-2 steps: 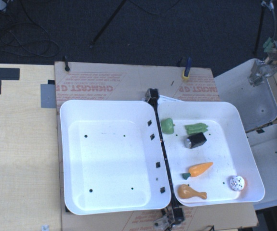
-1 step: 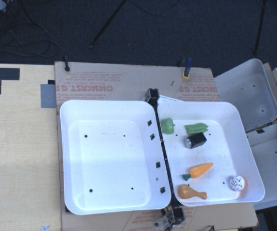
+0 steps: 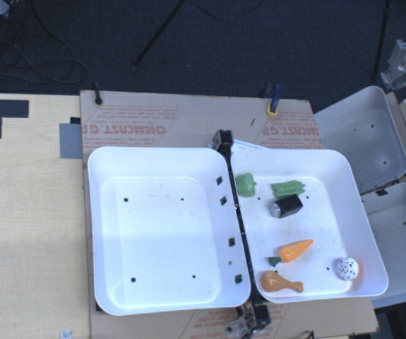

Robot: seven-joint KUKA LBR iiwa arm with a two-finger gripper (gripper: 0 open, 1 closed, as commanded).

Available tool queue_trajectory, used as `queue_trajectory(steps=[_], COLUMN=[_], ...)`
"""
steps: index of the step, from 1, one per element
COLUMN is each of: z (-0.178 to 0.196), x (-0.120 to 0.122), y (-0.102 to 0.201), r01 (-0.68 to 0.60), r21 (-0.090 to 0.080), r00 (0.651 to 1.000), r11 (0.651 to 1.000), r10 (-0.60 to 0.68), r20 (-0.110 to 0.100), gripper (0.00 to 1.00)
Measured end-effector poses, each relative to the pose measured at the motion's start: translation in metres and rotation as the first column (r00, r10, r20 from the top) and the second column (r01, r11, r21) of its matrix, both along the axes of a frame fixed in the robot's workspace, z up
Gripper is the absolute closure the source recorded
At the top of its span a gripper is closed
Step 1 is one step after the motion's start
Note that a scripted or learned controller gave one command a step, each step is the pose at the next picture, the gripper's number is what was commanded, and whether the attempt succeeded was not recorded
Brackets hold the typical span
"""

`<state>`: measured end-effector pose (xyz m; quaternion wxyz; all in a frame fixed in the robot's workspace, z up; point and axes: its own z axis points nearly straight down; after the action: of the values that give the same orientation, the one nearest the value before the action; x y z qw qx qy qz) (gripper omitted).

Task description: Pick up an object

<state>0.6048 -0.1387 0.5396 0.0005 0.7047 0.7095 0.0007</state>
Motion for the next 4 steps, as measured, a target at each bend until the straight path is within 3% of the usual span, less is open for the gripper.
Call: queue_trajectory(steps=[1,2,3,4], z=[-0.003,-0.003,0.007,-0.004], x=[0.041,0.039,0.039,0.039], y=[0.078,0.141,0.140,0.232], r01=[-0.002,0.001,0.001,-0.002], r21=[0.002,0.001,-0.001,0.001], r00=[1.000,1.000,1.000,1.000], r11=[1.000,1.000,1.000,1.000], r10=[0.002,-0.001,-0.001,0.002], r20=[-0.004,-0.007,-0.011,-0.009], gripper=[1.00,1.00,1.00,1.00])
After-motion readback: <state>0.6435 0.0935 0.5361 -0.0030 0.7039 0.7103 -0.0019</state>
